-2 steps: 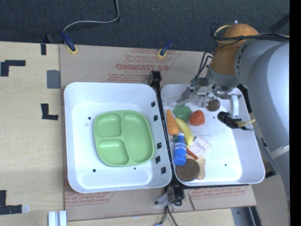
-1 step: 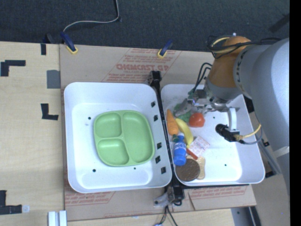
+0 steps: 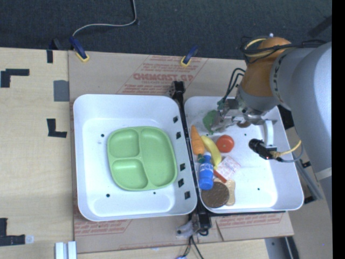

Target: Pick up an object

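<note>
A green divided plate [image 3: 142, 158] lies alone in the left bin [image 3: 86, 117] on the tabletop [image 3: 32, 171]. In the right bin [image 3: 280, 190], objects crowd the left wall: an orange carrot [image 3: 197, 143], a yellow banana [image 3: 212, 150], a red tomato [image 3: 225, 143], a blue bottle [image 3: 205, 172], a pink-and-white packet [image 3: 228, 168] and a brown round cookie [image 3: 215, 195]. The gripper [image 3: 218, 122] hangs low over the bin's upper left, at a green item [image 3: 209, 120], just above the tomato; how far it is spread cannot be told.
</note>
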Tool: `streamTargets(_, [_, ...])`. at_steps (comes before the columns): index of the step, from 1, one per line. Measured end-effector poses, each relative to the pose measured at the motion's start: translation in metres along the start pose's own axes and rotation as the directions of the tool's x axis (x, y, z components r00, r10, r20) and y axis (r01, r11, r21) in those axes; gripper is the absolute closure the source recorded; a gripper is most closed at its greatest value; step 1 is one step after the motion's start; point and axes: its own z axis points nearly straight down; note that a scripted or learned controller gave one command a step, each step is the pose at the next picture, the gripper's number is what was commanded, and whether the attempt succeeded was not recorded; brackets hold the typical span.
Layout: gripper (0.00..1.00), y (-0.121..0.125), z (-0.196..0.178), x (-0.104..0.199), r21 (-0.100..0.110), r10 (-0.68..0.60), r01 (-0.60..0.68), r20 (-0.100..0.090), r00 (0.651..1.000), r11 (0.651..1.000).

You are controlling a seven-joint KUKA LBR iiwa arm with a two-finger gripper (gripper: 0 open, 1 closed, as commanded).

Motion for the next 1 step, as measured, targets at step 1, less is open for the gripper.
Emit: streamTargets(1, [0.0, -0.0017, 0.0028, 0.0002, 0.005, 0.0, 0.0, -0.001, 1.0, 1.0])
